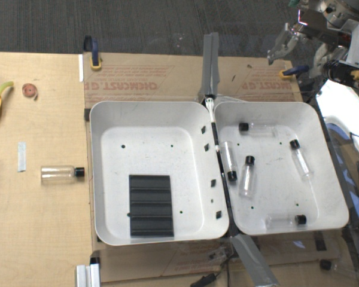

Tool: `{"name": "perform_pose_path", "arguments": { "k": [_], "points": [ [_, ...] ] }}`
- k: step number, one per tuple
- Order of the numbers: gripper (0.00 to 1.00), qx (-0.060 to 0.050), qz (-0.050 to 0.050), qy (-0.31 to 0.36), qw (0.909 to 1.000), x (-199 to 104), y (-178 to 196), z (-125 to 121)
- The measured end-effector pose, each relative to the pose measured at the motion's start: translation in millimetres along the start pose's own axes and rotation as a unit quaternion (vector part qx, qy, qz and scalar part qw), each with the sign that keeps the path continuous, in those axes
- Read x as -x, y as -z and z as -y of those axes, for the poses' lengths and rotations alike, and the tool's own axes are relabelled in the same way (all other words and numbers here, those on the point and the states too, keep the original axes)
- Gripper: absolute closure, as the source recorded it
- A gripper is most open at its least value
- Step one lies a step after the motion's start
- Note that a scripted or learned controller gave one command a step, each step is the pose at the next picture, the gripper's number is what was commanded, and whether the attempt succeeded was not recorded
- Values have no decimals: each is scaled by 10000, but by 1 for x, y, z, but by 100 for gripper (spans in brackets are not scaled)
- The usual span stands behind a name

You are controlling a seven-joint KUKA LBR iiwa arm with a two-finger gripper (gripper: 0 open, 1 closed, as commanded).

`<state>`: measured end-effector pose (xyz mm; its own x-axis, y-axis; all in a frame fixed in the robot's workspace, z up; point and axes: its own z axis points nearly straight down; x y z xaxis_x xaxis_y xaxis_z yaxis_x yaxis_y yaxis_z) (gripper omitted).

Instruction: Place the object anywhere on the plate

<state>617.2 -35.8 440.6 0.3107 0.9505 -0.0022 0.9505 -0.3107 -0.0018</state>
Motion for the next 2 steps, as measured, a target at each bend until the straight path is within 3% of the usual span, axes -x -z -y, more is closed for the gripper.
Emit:
{"name": "perform_pose_path", "arguments": {
  "k": [1,2],
  "points": [
    [0,-12,11,-1980,9802,-89,-1,64],
    [0,-6,8,-2234,9747,-200,-11,34]
  ]
}}
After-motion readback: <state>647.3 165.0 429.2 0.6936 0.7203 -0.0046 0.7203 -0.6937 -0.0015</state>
